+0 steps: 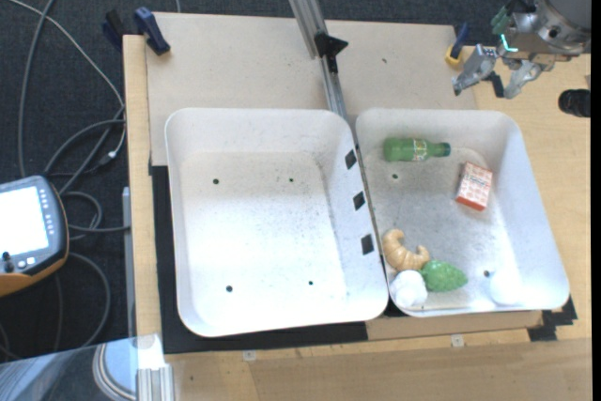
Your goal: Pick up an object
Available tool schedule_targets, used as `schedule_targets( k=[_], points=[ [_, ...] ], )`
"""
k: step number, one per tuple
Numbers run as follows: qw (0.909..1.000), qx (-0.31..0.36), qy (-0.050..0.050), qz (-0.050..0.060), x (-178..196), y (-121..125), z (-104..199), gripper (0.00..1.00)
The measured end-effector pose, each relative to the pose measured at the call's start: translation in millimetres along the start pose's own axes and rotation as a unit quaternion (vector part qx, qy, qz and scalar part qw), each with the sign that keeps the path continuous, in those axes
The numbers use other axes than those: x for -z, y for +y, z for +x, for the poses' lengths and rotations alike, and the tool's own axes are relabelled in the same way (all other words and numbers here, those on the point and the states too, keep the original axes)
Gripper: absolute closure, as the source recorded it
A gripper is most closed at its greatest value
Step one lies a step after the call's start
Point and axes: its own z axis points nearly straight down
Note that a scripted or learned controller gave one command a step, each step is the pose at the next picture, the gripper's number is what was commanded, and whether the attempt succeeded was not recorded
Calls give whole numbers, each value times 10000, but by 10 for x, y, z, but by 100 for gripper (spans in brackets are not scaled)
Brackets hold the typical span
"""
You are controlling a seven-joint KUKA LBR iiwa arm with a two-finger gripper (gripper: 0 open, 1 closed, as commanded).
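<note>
Hovering above the table beyond the right bin's (526, 164) far corner, the gripper (496, 75) has its jaws spread open and holds nothing. Pick not yet begun: approach, descent, closure and lift all remain. Candidate objects lie in the right bin: green bottle (416, 148), smooth and cylindrical, on its side near the far wall; orange carton (474, 186), flat-faced and boxy, near the middle right; tan croissant (405, 250), curved and ridged; white ball (409, 288), rounded, at the near rim; green lump (443, 276), bumpy, just beside the ball. Bins are shallow, white, speckled plastic with rounded corners
</note>
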Motion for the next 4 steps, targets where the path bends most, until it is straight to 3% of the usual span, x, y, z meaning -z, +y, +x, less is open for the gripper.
schedule_targets(
  k=[1, 2, 4],
  points=[
    [10000, 6, -11, -22, 32, 6, 0, 0],
    [10000, -6, -4, 7, -586, 31, -41, 0],
    [10000, -6, -7, -2, -1458, 44, -118, 0]
  ],
)
